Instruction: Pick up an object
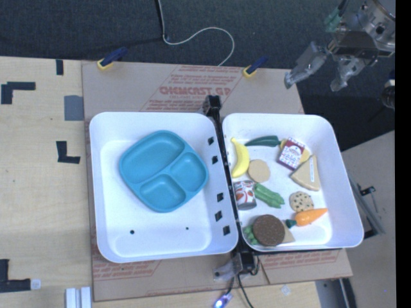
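Closest to the lens: the gripper (321, 72), up high at two o'clock. Fingers spread apart, nothing between them. Hangs past the far edge of the bins, not over any toy.

Below it, at four o'clock: the right bin (338, 172), full of toy food. No single toy named by the task, so any of these would do. Along the bin's twelve o'clock side: a green pepper (262, 141), a red box (291, 153) and a yellow wedge (308, 174) touching the box. Toward nine o'clock in the bin: a banana (239, 158) just beside the wall, a tan disc (259, 171) touching it, then a small can (244, 194) and a green pod (270, 196). Down at six o'clock: a cookie (300, 201), a carrot (311, 216) and a round brown patty (268, 230).

Farther out, at nine o'clock: the left bin (109, 146), with a blue plate (164, 170) lying flat in it.

Plenty to go wrong, most likely:
- Packed close together, so could pinch two toys at once, or push one away and close on air.
- Flat ones like the disc and cookie: probably too thin to grab, likely to slip out.
- Banana and patty close to a wall: could bump the wall on the way down.
- Can on its side, it seems: might roll away when touched.
- Blue plate: probably too wide and flat to pinch.
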You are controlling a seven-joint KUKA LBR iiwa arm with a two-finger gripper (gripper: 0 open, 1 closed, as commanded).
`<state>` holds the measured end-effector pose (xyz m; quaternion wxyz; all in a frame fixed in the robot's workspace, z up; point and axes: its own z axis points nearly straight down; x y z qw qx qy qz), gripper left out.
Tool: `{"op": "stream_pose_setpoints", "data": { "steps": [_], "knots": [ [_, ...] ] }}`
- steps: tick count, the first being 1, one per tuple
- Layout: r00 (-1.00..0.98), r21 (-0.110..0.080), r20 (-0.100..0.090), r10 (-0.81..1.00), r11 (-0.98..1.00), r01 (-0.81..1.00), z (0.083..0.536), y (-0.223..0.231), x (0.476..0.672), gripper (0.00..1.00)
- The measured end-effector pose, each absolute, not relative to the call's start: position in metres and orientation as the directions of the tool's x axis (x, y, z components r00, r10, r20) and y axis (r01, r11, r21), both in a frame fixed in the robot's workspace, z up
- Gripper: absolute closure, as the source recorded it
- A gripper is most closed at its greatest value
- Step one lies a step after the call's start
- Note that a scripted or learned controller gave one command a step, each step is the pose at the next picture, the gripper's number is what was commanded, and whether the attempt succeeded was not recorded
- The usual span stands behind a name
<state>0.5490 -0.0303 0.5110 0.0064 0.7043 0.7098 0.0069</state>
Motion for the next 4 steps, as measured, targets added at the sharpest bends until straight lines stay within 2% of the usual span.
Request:
{"op": "stream_pose_setpoints", "data": {
  "steps": [1, 2, 3, 4],
  "knots": [
    [-0.013, -0.012, 0.001, 1.000, 0.013, 1.000, 0.421, 0.074, 0.480, 0.00],
    [-0.004, -0.003, 0.000, 1.000, 0.004, 1.000, 0.435, 0.069, 0.484, 1.00],
    [-0.008, 0.011, 0.004, 1.000, 0.008, 1.000, 0.541, 0.129, 0.503, 1.00],
    [0.011, -0.019, -0.005, 1.000, -0.011, 1.000, 0.364, 0.017, 0.498, 1.00]
  ]
}}
